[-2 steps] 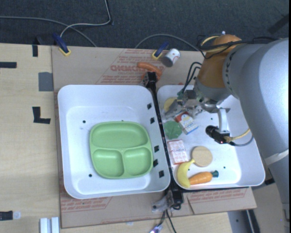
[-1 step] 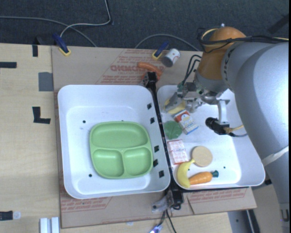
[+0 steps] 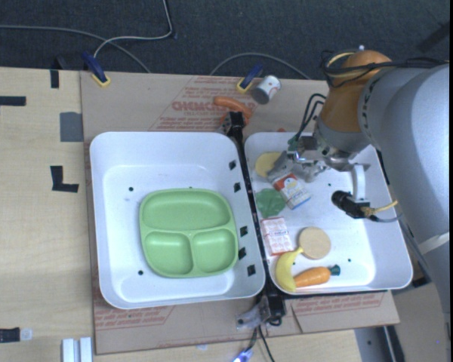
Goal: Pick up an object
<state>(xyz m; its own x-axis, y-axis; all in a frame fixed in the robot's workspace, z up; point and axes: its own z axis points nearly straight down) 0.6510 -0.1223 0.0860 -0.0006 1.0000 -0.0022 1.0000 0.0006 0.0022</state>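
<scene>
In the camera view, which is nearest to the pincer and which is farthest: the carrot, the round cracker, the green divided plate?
Measured from the pincer, in the right bin's upper part:
1. Round cracker, lower in the same bin.
2. Carrot, near that bin's bottom edge, just past the cracker.
3. Green divided plate, over in the left bin.
</scene>
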